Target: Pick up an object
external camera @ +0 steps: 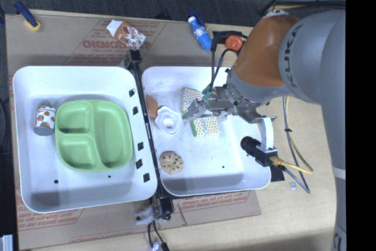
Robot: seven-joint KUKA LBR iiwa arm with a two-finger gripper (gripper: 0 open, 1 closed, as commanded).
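Cardboard-covered surface (88, 44), two bins | gripper (195, 111) low in right bin (235, 173) over green patterned packet (205, 126); grip state unreadable | you risk a skewed close nudging the white cup (168, 121).

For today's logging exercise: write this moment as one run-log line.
arm: over right bin | tool: at patterned green packet | grasp: unconfirmed | nearby: white cup, cookie | left bin: green tray, can

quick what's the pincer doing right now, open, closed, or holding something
Pincer: over the right bin, above the patterned packet; open or closed cannot be told.
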